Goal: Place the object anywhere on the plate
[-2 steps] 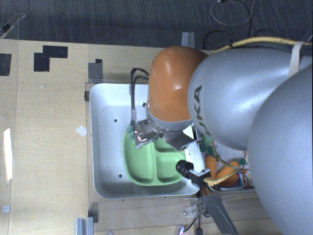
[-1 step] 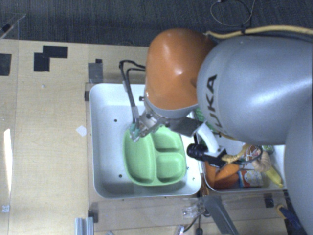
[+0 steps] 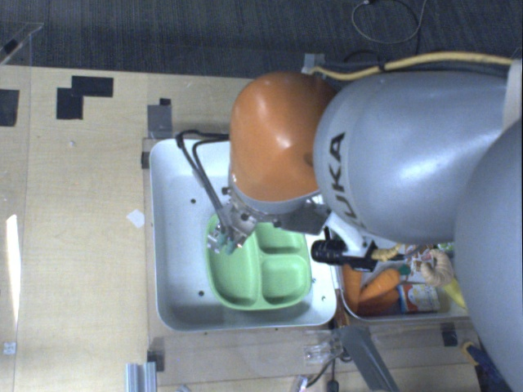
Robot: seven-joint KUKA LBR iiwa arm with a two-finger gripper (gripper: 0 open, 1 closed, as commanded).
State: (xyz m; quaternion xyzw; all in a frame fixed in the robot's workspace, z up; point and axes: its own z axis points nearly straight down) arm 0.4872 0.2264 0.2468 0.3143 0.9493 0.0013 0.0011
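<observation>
A light green divided plate (image 3: 265, 276) lies in the left white bin (image 3: 176, 219), toward its right side. My gripper (image 3: 222, 239) hangs over the plate's upper left rim, beneath the arm's orange band. Its fingertips are small and blurred against the plate. I see no object between them that I can make out. An orange carrot-like object (image 3: 380, 284) lies in the right bin (image 3: 347, 305), along with other items.
The big grey arm covers most of the right bin and the upper right of the left bin. A black cable (image 3: 196, 166) runs along the left bin's back toward the gripper. Several colourful items (image 3: 421, 288) crowd the right bin. Wooden bench surface lies to the left.
</observation>
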